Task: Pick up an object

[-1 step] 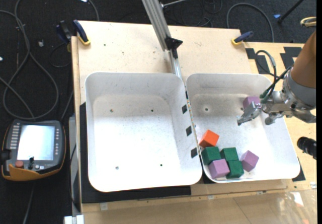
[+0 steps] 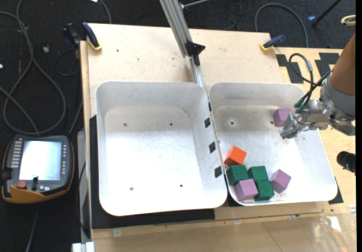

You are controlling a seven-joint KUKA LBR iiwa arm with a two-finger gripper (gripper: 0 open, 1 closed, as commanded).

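Note:
My gripper [image 2: 290, 130] hangs low over the right bin [image 2: 317, 149], near its right wall. A purple cube [image 2: 281, 116] lies just up and left of it, touching or nearly touching its tip; nothing shows the cube being held. Near the bin's front lie an orange block [image 2: 235, 156], three green blocks [image 2: 259, 175] and two more purple cubes [image 2: 245, 189] [image 2: 281, 180], packed close together.
The left bin [image 2: 107, 132] sits beside the right one, with a shared ridge between them. A slanted metal rail [image 2: 172, 13] runs from the top down to that ridge. Clamps [image 2: 90, 35] sit at the bench's back corners. A teach pendant [image 2: 37, 166] lies far left.

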